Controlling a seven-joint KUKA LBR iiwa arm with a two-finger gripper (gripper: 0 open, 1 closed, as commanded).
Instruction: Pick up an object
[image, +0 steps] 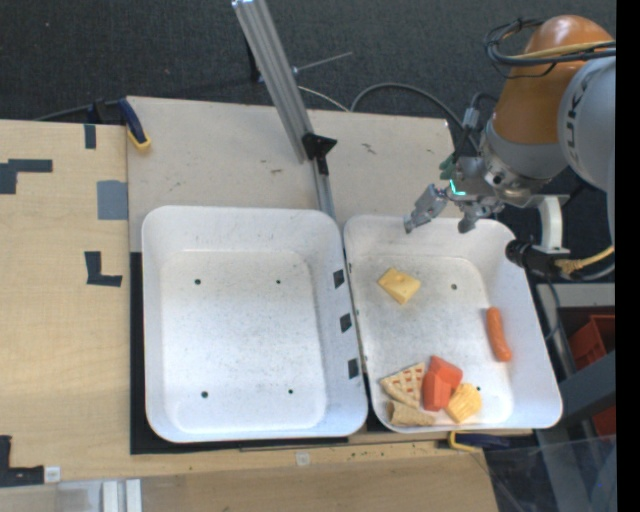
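Yellow cheese wedge (399, 286) lies loose in the right bin (520, 300); the gripper (441, 217) hovers above, fingers apart, holding nothing.

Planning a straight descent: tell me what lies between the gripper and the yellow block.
Nothing. In the camera view, only bare white floor of the right bin separates the open gripper from the yellow block.

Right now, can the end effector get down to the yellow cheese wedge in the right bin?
Probably yes: the end effector hangs above the bin's far edge, and the cheese wedge lies alone with nothing over it.
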